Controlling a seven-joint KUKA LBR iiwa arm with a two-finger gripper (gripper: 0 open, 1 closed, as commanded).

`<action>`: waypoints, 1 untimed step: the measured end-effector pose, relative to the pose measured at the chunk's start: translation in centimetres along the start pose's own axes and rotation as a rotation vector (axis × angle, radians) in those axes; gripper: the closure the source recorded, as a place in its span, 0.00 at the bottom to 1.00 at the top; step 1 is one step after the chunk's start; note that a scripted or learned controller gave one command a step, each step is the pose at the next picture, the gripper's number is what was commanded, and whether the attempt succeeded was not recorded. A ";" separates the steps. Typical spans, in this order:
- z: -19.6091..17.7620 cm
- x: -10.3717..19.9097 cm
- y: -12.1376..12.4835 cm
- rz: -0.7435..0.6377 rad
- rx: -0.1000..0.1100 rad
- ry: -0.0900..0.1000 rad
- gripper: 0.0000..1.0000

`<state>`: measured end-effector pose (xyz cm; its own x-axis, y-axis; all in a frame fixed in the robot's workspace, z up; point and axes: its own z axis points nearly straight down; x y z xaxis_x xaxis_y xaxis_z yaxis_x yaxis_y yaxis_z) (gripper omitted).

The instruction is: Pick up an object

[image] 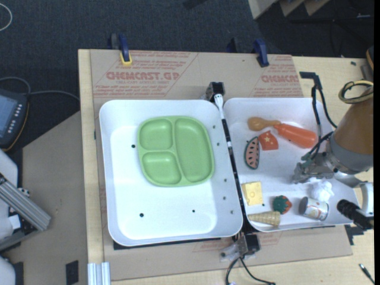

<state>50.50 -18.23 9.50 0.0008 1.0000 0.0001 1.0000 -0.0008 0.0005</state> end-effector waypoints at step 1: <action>-5.1 -0.6 -0.8 0.001 -0.004 -0.003 1.00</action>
<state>49.69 -18.81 14.63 0.0017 1.0000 -0.0025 1.0000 -0.0017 0.0046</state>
